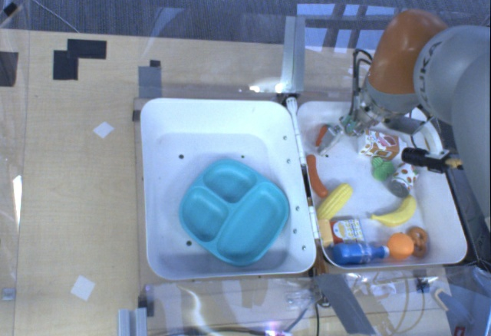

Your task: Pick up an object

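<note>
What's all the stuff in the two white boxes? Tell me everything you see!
Divided plate: 1, light blue, lying in the left bin.
Hot dog: 1, orange-red, left edge of the right bin.
Corn cob: 1, yellow, beside the hot dog.
Banana: 1, yellow, right bin's middle.
Bottle: 1, blue, near edge of the right bin.
Orange: 1, orange, next to the bottle.
Snack packet: 1, white and red, far part of the right bin.
Green toy: 1, green, below the packet.
Arm: 1, grey with orange band, reaching from the right.
Gripper: 1, metal, low over the right bin's far left.
</note>
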`<state>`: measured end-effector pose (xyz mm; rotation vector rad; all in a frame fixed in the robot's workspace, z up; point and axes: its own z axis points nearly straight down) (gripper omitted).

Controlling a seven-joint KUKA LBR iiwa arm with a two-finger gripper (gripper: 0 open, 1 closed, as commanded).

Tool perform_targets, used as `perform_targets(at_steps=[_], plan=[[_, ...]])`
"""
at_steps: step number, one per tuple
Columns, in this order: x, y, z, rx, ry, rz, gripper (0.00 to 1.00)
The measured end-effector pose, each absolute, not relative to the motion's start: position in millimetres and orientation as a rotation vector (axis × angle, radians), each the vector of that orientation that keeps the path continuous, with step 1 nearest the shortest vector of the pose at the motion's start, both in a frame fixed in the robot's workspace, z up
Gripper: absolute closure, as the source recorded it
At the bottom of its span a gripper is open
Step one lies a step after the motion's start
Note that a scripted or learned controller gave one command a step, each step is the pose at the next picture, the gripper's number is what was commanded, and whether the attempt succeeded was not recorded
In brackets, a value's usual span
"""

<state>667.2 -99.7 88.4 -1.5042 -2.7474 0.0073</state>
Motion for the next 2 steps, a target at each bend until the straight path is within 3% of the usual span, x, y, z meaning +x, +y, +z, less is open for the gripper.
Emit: perform_targets(at_steps=[1, 2], plan=[[672.5, -97.7, 101.4, -1.512, -2.767, -0.009, 1.00], [670.7, -4.3, 188.2, -1.523, -2.757, -0.010, 1.00]])
